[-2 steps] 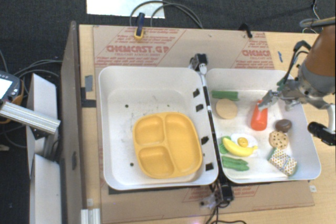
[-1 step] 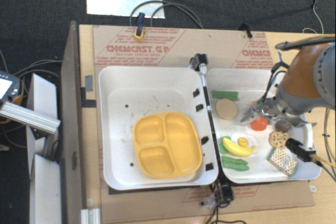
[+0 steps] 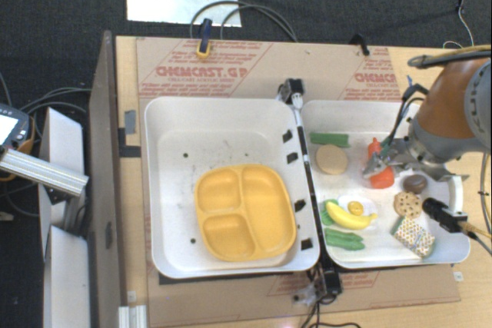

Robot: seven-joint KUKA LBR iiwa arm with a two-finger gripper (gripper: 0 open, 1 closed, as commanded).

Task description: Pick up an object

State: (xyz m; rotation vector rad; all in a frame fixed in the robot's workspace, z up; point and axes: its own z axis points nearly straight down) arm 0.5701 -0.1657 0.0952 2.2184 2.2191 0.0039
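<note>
Two shallow white bins sit side by side on a bench, seen from above at a slant. The left bin holds a yellow divided tray and nothing else. The right bin holds small toy foods, described here relative to the banana near its front. A fried egg lies touching the banana from behind. A green bean pod lies just in front of it. A round tan disc and a green strip lie behind it, toward the bin's back wall. To the banana's right are a cookie, a brown lump and a checkered wafer.

The arm comes in from the right. Its gripper is lowered over an orange carrot-like piece, which lies behind and to the right of the banana. I cannot tell how the gripper is set, nor whether it has the orange piece.

As I judge it, the pick is at the grasping stage. The approach looks done. Securing the piece and lifting it clear of the bin are left.
</note>
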